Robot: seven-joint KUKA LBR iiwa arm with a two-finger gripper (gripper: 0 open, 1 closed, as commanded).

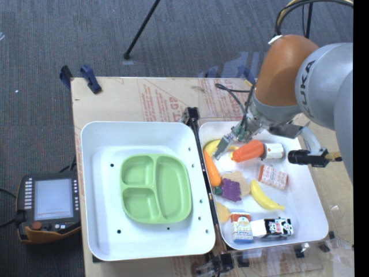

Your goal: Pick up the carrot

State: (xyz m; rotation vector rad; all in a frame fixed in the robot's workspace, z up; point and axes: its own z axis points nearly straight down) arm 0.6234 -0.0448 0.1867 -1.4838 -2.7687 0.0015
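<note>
Hovering with fingers parted and gripping nothing, the hand (225,146) sits at about one o'clock from the carrot (211,168), whose long axis runs eleven-to-five along the right bin's (314,203) left wall.

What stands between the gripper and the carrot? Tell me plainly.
Nothing visible does. The gripper hangs just above the carrot, which lies along the left wall of the right bin. A purple toy touches the carrot's lower right side, and an orange bottle lies to the gripper's right.
</note>
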